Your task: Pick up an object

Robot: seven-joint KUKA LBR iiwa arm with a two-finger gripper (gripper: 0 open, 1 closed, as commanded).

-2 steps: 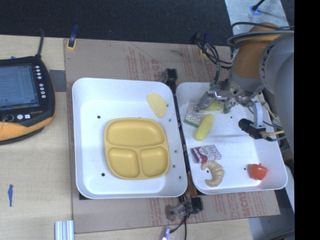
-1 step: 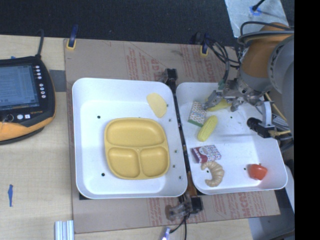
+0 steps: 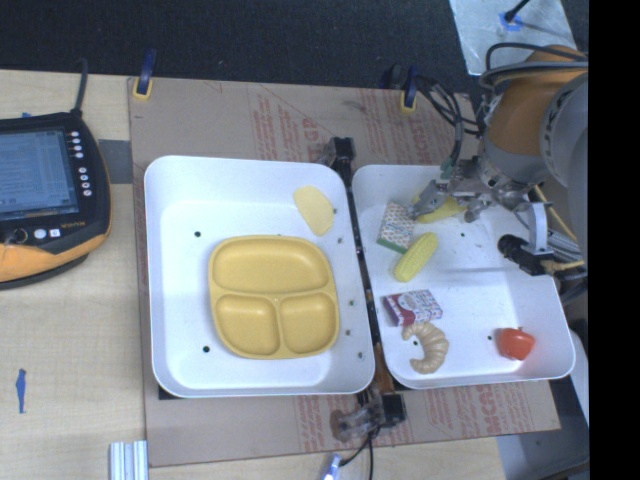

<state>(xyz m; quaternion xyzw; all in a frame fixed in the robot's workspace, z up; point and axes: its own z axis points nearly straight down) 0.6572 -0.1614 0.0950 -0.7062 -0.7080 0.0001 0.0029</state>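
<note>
Right white bin [image 3: 560,363] holds the candidates. I count five loose items there: one yellow plastic corn cob [image 3: 416,256], lying slantwise left of centre; one green-and-white speckled packet [image 3: 396,226] touching the cob's far-left side; one small red-and-white printed box [image 3: 411,306] near the bin's left wall; one tan toy croissant [image 3: 430,347] just near of that box; one red-orange rounded toy [image 3: 515,344] at the near right. A yellowish piece shows under the claw, too hidden to identify.

The grey arm with orange band [image 3: 525,108] comes in from the far right and bends down over the far part of the right bin. The claw [image 3: 447,200] sits low there, just right of the speckled packet and far of the cob. I cannot tell whether it is open or closed, or gripping anything.

Left white bin [image 3: 165,268]: one yellow three-compartment plastic tray [image 3: 272,296] at centre, one pale yellow flat oval piece [image 3: 314,210] far right of it.

On the desk [image 3: 70,368], far left: one orange-edged tablet pendant [image 3: 40,198].
</note>
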